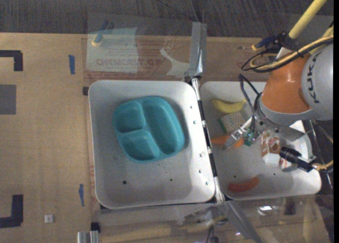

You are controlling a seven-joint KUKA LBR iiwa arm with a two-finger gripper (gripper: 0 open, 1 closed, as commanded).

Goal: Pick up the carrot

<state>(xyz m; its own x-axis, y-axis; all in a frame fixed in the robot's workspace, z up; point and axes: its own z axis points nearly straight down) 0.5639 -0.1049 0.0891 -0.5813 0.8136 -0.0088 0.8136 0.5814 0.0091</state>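
honestly can't tell the silver two-finger pincer's (239,136) state; it's crowding the small orange carrot (225,140), so it might just nudge it toward the yellow banana (228,105).

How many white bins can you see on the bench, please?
2: the left bin holds a teal divided plate; the right bin lies under the arm.

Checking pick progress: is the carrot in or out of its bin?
In. The carrot lies on the right bin's floor, with the claw at it.
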